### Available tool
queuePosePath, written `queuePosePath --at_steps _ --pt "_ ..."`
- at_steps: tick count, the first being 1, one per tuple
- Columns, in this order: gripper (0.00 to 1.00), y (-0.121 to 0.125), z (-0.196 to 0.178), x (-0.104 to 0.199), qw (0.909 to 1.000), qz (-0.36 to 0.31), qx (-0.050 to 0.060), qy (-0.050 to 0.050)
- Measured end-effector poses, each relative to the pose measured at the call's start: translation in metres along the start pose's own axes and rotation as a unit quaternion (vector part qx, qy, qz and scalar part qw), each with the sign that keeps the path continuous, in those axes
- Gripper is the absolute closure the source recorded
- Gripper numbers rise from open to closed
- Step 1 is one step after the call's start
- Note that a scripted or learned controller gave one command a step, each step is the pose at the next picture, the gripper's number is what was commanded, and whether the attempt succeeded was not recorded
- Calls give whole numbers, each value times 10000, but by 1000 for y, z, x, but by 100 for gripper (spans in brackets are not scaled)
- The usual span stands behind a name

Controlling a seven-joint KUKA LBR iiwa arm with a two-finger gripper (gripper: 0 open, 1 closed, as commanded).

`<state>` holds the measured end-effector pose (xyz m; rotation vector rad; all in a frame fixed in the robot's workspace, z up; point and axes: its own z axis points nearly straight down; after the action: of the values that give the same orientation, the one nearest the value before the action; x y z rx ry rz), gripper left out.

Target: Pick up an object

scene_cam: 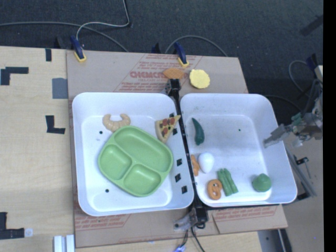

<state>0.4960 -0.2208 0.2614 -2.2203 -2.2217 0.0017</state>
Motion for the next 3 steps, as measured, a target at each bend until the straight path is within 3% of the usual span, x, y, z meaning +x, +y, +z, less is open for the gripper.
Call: queuePosePath --at_steps 1,2,3 --pt "0 41 113 77 10000 -7 11 8" --pt "0 -12 173 88 10000 11 -1 -3" --pt "100 -11 164 88 10000 8 -13 -9"
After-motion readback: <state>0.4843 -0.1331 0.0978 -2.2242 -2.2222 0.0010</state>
